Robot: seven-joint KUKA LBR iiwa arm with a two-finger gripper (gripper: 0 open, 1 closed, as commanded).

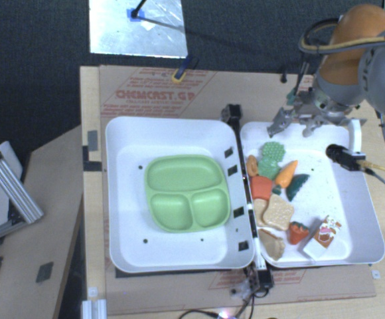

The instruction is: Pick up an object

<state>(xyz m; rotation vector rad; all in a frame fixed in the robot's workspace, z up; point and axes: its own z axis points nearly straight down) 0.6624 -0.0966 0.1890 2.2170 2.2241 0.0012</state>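
My gripper (292, 127) hovers over the far edge of the right bin (358, 205), its two fingers spread open with nothing between them. Just below it lies a bumpy green toy vegetable (271, 153). Closer to the front are an orange carrot (285, 173), a dark green piece (298, 185), a red block (261, 187), a slice of toast (279, 212), a small red fruit (299, 232) and a white carton with red print (324, 234). All of them rest on the bin floor, apart from the gripper.
The left bin (123, 178) holds a green divided plate (184, 193). A black-clipped divider (240, 178) separates the two bins. A beige toy piece (271, 243) lies in the right bin's front left corner. A shiny sheet (138, 18) lies beyond the bench.
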